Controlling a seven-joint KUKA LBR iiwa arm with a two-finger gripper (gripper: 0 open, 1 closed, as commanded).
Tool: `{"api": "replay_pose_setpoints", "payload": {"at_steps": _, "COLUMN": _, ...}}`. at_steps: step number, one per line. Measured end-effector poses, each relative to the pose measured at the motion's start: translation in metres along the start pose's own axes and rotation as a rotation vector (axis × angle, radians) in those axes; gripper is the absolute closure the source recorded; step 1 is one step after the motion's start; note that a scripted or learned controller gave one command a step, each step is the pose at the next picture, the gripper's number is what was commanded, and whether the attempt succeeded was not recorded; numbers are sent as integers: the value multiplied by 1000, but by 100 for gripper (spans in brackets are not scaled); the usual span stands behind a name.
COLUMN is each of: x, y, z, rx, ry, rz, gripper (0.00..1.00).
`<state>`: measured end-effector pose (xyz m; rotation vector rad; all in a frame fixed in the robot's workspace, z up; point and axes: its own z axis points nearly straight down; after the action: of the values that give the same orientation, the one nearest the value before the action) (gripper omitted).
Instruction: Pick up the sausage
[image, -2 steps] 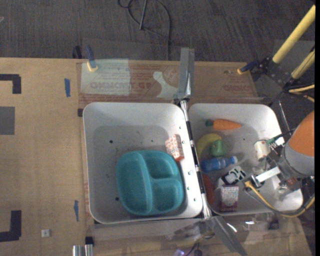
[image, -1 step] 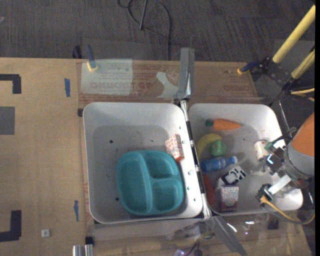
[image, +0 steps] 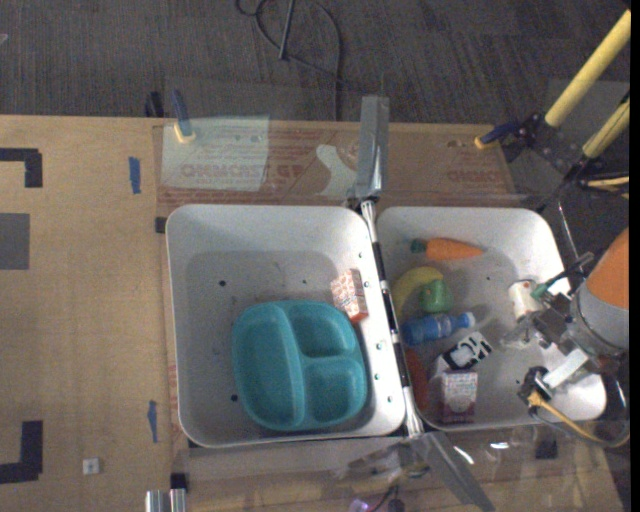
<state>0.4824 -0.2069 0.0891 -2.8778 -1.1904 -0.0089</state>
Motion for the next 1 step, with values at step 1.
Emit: {"api": "replay_pose_setpoints", "payload": {"at_steps": 1, "x": -3, "y": 3, "z": -9, "rx": -16, "ry": -9, "rz": 0, "gripper": 100}}
